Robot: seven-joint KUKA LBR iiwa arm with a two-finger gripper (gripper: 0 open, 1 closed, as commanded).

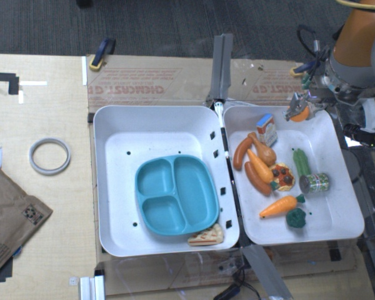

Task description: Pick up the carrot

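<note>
A: Any writing you can read?

B: The brown cardboard sheet [156,82] behind the bins has red print, upside down from here; it looks like "CHEMCAST" but I can't be sure. The brown paper package [9,220] at the left edge shows "BOX" in dark letters. The small carton [266,129] and the can [314,182] have labels too small to read.

A: And the gripper?

B: The gripper [298,110] sits over the far rim of the right bin [347,224], at its back corner. Something small and orange [302,112] shows right at the fingertips, but I can't tell what it is or whether the fingers are closed on it. How far open they are I cannot tell.

A: The arm?

B: It reaches in from the upper right, the orange band [359,27] high at the frame's corner, grey wrist below it, cables around it.

A: Where is the carrot?

B: The carrot [279,206] lies in the right bin near the front, green top pointing right, just beside a broccoli piece [295,217]. It is well apart from the gripper. Farther back are sausages [255,166], a green cucumber [300,163] and the can.

A: The left bin?

B: The left bin [109,186] holds a teal divided plate [176,194], with a sandwich-like piece [206,236] touching its front edge. A tape ring [50,155] lies on the bench to the left.
</note>
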